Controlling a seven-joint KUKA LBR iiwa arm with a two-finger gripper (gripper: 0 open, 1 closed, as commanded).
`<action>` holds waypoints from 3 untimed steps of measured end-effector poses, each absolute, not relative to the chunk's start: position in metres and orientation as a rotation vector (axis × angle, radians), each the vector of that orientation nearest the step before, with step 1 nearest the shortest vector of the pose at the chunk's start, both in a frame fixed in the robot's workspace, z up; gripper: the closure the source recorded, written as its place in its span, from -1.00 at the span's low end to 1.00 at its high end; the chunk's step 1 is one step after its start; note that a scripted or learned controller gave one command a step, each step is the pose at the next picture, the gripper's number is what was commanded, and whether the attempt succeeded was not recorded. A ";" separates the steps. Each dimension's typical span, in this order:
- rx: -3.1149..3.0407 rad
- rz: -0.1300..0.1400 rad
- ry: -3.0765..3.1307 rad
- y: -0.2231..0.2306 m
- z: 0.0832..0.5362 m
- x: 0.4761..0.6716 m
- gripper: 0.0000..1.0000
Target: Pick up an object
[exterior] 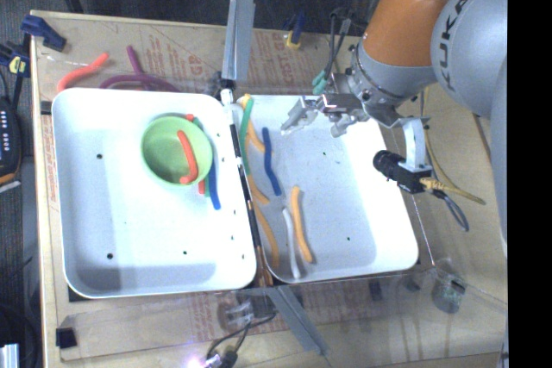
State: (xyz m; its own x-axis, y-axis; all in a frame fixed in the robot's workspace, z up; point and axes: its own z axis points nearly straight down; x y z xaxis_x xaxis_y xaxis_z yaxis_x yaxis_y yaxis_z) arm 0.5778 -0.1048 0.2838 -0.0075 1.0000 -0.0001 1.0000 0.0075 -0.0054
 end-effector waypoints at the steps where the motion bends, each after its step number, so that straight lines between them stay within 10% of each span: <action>1: -2.176 0.008 -2.261 -0.139 0.178 0.570 -1.00; 2: -1.898 -0.003 -2.500 -0.140 0.093 0.557 -1.00; 3: -1.899 -0.006 -2.507 -0.141 0.106 0.559 1.00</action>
